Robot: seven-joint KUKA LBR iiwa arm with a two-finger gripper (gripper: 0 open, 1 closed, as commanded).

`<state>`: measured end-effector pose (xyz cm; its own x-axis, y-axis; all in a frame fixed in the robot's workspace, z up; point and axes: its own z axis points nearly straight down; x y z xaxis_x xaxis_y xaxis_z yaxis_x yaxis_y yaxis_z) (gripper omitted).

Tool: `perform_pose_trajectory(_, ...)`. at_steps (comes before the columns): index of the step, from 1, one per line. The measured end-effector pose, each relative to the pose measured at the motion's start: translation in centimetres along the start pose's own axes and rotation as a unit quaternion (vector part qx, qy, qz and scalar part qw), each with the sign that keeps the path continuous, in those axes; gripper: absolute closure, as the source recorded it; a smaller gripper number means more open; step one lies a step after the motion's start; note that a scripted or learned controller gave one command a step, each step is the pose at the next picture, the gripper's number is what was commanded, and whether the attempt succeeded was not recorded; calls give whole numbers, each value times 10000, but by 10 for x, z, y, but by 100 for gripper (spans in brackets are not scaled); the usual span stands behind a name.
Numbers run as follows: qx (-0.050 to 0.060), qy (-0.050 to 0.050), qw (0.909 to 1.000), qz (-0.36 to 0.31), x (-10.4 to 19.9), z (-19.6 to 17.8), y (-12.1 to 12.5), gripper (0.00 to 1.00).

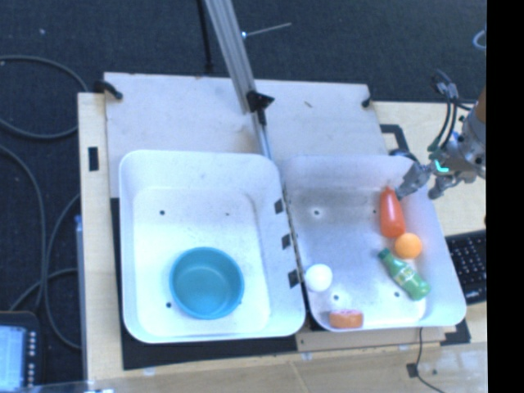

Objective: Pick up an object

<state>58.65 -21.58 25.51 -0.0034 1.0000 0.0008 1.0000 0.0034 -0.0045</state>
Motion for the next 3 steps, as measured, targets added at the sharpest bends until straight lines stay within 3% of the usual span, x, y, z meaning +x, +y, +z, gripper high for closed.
perform_pose_trajectory(1, -33, -7, 10000, -3, 0, -4, 1, 0)
perform_pose_trajectory(3, -5, -17, 10000, 27, -10, 82, -1, 0)
